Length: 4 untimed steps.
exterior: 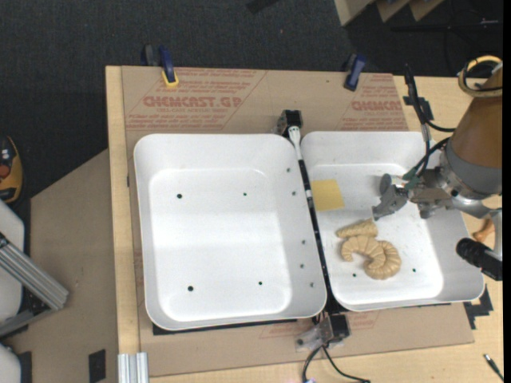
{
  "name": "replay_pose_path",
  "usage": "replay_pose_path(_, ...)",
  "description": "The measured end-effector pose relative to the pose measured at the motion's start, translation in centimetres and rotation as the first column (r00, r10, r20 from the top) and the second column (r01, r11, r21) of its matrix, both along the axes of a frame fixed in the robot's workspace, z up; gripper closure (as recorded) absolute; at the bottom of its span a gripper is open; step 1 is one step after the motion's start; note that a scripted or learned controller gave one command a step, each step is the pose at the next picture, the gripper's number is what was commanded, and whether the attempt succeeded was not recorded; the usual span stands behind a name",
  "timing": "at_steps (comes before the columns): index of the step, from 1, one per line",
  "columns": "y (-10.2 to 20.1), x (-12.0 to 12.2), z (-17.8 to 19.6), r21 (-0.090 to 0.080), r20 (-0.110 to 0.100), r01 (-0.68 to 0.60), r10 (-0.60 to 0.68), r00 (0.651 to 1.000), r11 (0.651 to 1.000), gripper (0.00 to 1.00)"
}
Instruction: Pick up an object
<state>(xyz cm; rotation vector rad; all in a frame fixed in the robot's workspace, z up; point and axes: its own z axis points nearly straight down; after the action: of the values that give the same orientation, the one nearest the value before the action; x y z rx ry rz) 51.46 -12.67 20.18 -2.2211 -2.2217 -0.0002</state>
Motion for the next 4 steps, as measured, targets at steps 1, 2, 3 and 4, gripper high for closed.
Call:
replay_pose_path(1,3.6,0.2,-12.1,0.004,-0.01,-0.002,0.002,1.0,1.0,0.0)
replay_pose_path(2,-2.2,-3.8,-11.7,0.001,-0.006,0.006,-0.006,1.0,1.0,0.0)
replay_pose_path(3,-2.8,5.4,4.5,-0.008,0.025,-0.005,0.005,1.0,1.0,0.0)
replay_pose_path(4,2.7,6.2,-12.5,0.003,-0.006,-0.004,0.004,1.0,1.0,0.0)
